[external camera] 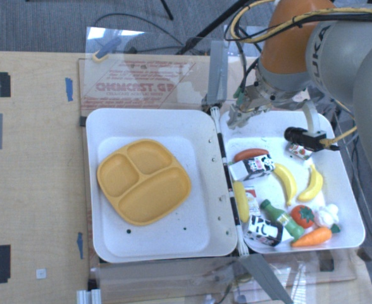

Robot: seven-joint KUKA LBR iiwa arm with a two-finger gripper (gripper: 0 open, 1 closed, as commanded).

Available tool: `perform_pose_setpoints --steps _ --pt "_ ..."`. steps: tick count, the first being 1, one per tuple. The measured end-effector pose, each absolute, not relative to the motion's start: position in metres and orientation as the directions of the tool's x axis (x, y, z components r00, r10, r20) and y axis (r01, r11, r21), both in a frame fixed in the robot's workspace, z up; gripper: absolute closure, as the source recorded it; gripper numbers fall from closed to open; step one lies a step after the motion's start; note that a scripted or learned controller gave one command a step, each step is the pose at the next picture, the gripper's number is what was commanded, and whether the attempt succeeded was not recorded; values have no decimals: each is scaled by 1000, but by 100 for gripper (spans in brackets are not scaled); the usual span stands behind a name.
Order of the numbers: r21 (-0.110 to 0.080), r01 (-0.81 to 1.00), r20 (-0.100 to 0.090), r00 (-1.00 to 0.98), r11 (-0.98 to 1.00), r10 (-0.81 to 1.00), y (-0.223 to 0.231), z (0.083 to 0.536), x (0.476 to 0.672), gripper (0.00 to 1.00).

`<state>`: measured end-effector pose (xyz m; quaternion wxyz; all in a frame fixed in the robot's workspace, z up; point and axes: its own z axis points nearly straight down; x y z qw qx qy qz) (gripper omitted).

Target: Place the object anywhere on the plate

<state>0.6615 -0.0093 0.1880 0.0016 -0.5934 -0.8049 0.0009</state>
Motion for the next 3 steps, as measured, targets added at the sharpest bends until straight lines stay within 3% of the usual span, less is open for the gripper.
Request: perform_pose_setpoints --steps 1,2,3 --pt "2 937 0 -348 348 937 99 204 666 100" --pt "3 849 -1 -528 528 849 178 199 664 100" --pt "0 855 1 -519 519 855 150 127 593 100"
